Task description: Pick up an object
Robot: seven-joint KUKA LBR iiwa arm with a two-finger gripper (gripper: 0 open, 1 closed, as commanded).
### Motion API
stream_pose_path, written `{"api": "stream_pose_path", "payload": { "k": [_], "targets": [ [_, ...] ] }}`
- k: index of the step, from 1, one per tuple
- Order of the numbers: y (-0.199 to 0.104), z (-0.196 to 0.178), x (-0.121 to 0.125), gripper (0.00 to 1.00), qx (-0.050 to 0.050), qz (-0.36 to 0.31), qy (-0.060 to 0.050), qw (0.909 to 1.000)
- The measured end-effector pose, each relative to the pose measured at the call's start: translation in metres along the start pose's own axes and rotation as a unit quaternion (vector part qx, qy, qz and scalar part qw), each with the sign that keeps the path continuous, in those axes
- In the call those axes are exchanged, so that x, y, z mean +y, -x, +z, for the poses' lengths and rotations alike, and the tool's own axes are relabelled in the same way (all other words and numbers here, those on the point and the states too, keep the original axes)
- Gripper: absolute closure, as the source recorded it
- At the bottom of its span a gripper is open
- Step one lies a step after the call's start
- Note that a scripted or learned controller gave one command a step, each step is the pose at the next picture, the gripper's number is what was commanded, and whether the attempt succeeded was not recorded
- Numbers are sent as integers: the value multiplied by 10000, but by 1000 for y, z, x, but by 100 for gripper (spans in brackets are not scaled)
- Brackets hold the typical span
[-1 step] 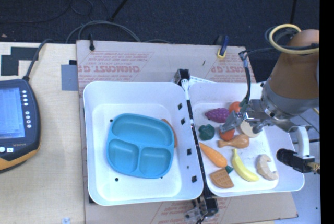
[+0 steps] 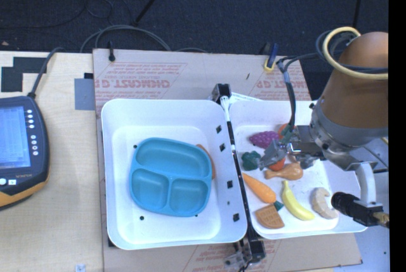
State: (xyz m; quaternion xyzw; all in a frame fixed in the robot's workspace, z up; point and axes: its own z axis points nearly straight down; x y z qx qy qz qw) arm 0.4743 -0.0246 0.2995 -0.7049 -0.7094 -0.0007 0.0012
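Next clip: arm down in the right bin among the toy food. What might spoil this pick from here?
1. Clutter: the hand sits low among the purple grapes, a green piece and an orange piece, so it may nudge or catch the wrong item.
2. The carrot and banana lie close by and could get pushed.
3. The wrist hides the fingertips, so a missed grasp may be hard to spot.

The cardboard sheet (image 2: 158, 77) under the bins carries red printing, seen upside down and mirrored; it appears to read "CHEMCREST", not fully legible. The pendant screen (image 2: 14, 134) at left shows lines of text too small to read.
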Motion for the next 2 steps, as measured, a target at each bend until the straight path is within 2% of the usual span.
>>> {"api": "stream_pose_path", "payload": {
  "k": [1, 2],
  "targets": [
    [4, -6, 1, 100, -7, 33, -34, 10000],
    [-69, -64, 2, 100, 0, -12, 14, 10000]
  ]
}}
